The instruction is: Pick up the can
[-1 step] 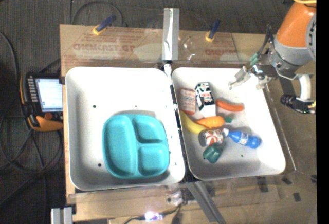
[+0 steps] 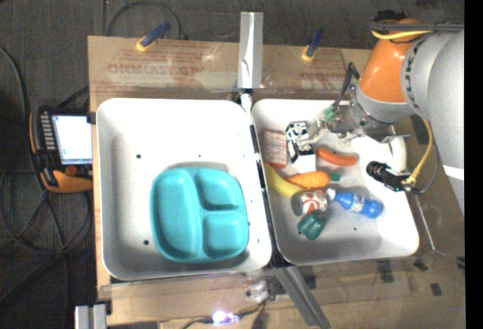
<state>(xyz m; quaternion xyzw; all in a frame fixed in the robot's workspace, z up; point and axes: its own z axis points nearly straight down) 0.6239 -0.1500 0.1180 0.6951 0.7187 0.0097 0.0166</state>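
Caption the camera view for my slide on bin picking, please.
KUKA arm's gripper hovers over the right bin, above the can lying among toy food; teal tray in left bin.

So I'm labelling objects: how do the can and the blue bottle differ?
The can is red and white; the blue bottle is blue with a white cap end. The can is stubby, the bottle slimmer and longer. Both lie on their sides, end to end, in the right bin.

Red printed lettering runs across the cardboard sheet (image 2: 173,71) behind the bins, too faint to read. The can (image 2: 312,201) bears red and white label graphics; no words are legible. The handheld screen (image 2: 73,139) shows no readable characters.
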